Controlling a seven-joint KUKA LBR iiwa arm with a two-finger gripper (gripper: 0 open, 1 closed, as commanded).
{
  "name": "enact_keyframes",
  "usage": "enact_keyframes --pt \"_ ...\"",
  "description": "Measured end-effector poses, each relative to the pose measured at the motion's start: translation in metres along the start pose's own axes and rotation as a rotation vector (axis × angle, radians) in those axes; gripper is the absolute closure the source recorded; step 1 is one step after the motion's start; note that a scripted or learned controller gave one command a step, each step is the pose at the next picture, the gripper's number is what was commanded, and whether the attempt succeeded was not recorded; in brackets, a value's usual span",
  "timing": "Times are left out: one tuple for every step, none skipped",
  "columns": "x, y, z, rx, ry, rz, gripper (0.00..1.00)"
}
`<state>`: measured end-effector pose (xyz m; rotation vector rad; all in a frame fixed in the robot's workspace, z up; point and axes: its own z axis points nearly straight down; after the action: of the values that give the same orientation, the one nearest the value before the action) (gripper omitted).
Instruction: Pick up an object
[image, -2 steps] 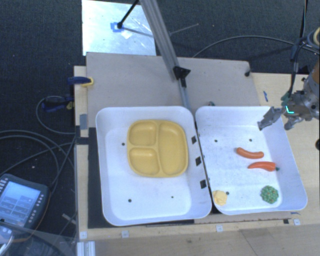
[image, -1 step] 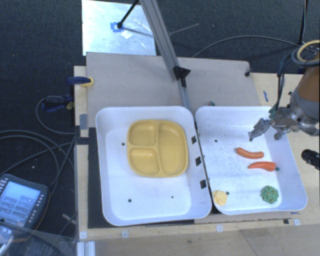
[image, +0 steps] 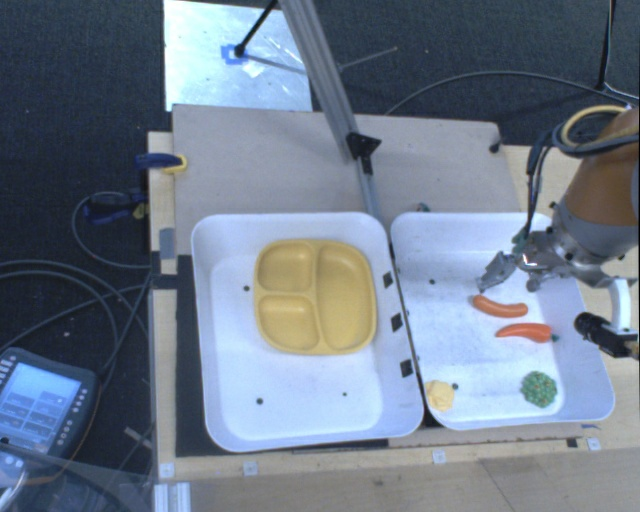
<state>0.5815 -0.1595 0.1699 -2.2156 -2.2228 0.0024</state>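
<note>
In the right bin (image: 440, 250) lie two orange-red sausage-shaped pieces, one (image: 499, 306) above the other (image: 523, 332). A green broccoli-like piece (image: 539, 388) rests near the bin's front right corner, and a small yellow piece (image: 439, 394) sits at its front left. My gripper (image: 503, 269) hangs over the right bin, just above and left of the upper sausage. Its fingers stand apart with nothing between them.
The left bin (image: 230, 400) holds a yellow divided plate (image: 315, 296) with three compartments. A grey pole (image: 330, 80) slants down from the top to the gap between the bins. Cables and a teach pendant (image: 35, 400) lie on the floor at left.
</note>
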Motion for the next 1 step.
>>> enact_keyframes --pt "0.0012 -0.0085 0.0592 0.001 0.000 0.003 0.00"
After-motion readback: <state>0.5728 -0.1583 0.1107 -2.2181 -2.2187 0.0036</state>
